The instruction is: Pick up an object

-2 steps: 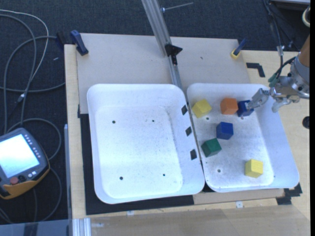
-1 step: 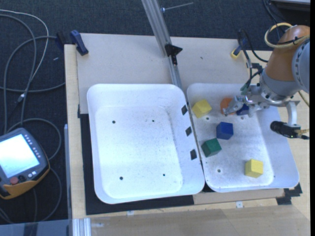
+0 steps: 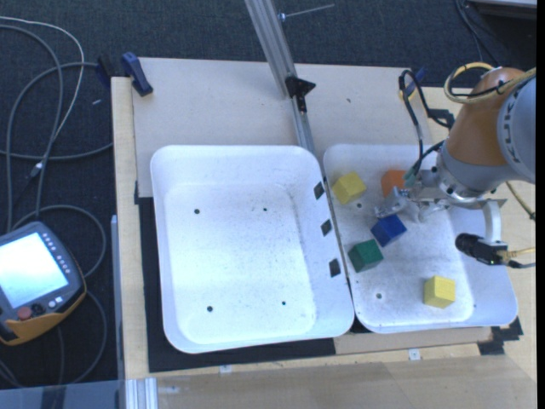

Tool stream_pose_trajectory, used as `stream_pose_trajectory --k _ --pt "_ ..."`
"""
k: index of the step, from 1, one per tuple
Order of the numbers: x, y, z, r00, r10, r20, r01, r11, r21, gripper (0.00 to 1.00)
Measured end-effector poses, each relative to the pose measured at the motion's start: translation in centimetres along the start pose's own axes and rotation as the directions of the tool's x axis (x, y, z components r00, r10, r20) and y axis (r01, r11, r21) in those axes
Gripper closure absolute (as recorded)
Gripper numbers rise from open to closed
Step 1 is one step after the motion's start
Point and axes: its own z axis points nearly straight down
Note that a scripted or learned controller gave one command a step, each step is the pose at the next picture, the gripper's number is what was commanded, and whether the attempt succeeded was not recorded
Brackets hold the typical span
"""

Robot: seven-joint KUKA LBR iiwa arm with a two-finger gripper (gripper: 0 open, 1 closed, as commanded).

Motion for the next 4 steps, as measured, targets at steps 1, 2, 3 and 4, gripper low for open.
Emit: stream_pose_trajectory --k 1,2,3,4 --pt "-1.4 3.9 -0.1 1.0 -0.001 0.004 0.001 1.0 -0.009 0.0" --pt "-0.1 -0.2 -0.1 1.0 0.001 0.001 -0.001 1.0 -0.001 0.0" --pt "4.4 -4.8 0.0 1.0 -0.002 -0.001 0.002 1.0 0.0 0.0" --pt "4.2 -4.6 -1.1 1.0 0.001 0.002 -0.001 1.0 -0.007 1.0"
